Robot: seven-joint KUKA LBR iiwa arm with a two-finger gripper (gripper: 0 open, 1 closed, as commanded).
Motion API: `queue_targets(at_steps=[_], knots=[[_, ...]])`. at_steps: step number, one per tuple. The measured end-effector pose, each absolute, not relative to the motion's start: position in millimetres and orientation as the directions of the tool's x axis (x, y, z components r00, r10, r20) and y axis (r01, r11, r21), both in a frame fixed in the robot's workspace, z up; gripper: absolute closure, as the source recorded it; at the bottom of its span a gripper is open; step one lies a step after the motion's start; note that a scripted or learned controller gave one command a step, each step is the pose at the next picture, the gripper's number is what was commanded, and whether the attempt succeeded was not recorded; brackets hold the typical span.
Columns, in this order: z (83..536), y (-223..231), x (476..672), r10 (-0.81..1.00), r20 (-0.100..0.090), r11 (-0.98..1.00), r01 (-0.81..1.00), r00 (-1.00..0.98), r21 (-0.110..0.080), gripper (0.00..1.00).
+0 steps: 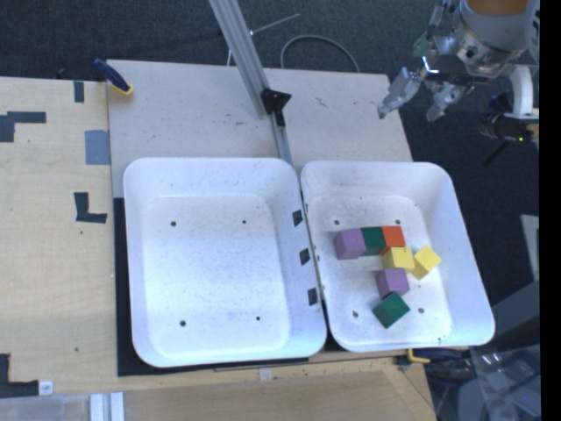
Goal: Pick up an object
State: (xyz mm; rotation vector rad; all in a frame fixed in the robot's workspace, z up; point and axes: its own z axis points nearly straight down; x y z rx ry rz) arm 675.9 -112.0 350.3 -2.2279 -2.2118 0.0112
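The gripper (415,98) hung open and empty beyond the right bin (465,261), likely staged above the clustered blocks (386,257).

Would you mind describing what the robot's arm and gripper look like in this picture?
The arm is grey metal with an orange band above the wrist. Below the band sits a silvery wrist block carrying dark cables and fittings. The gripper has two slim, light grey fingers tapering toward their tips. A white part and a dark fitting with a small green light sit beside it.
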Motion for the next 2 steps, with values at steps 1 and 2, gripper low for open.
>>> queue_targets(at_steps=[1, 2], knots=[[279.4, -195.8, 679.5, 1.000, -0.003, -0.006, 1.000, 0.006, -0.008, 0.00], [143.8, -209.1, 679.5, 1.000, 0.000, 0.000, 1.000, 0.000, -0.009, 0.00]])
